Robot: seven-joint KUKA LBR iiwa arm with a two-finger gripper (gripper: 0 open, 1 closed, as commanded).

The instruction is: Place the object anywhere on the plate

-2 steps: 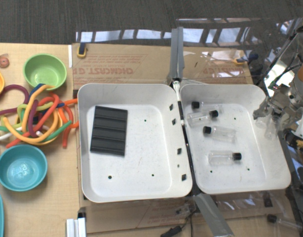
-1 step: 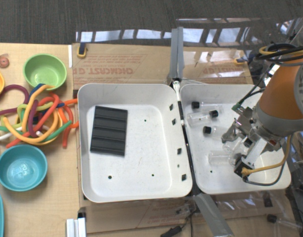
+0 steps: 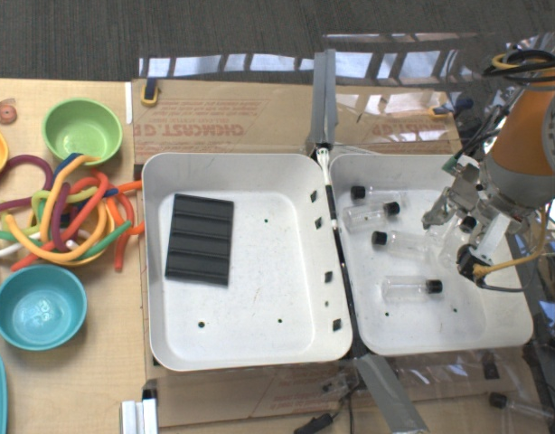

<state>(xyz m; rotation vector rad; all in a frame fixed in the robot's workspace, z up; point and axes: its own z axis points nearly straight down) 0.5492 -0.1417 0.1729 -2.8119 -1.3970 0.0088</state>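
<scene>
Four clear plastic vials with black caps [image 3: 390, 238] lie in the right white bin [image 3: 494, 333]; the black ribbed rectangular plate [image 3: 200, 239] sits in the left white bin [image 3: 250, 351]. Gripper [image 3: 458, 229] hovers right of the vials, nearest vial [image 3: 413, 288] lying lengthwise left-right just below-left of it. Jaw state: cannot tell.

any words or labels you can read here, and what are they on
"CHEMCAST GP": faint red print, upside down, on the cardboard behind the left bin; the last letters are uncertain.
Smaller red lines beneath it: too blurred to read.
Black plate, vials, bowls: no text visible.
</scene>
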